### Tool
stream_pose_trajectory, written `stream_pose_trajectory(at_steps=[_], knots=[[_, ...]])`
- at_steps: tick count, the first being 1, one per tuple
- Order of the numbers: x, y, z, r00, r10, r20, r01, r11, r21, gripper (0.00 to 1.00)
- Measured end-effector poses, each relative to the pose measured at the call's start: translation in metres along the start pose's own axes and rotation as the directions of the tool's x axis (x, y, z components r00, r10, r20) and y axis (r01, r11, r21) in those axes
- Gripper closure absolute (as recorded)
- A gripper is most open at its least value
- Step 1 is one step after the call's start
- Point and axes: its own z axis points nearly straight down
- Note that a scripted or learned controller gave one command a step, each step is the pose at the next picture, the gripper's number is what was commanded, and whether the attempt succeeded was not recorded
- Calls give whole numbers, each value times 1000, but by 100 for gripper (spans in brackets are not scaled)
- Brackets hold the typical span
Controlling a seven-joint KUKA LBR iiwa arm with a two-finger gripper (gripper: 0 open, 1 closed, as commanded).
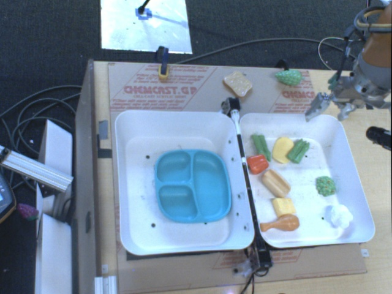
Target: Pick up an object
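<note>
The gripper (331, 106) is seen over the right bin's (352, 158) far rim, jaws seemingly spread, nothing held.

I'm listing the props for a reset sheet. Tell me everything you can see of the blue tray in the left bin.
The blue tray is a light blue, rounded-corner rectangle that looks like smooth plastic. Raised ridges divide it into three compartments: one long one along its right side and two smaller ones on its left. No food shows in any of them. It lies flat, open side up, slightly turned against the bin's edges, on the floor of the left bin, nearer the divider between the bins. Nothing but the bin floor touches it.
</note>
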Motion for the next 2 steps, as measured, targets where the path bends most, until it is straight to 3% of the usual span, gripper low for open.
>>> stream_pose_trajectory(at_steps=[1, 2], knots=[[46, -59, 121, 1000, 1, -1, -1, 1000, 4, 0], [87, -92, 144, 1000, 0, -1, 0, 1000, 3, 0]])
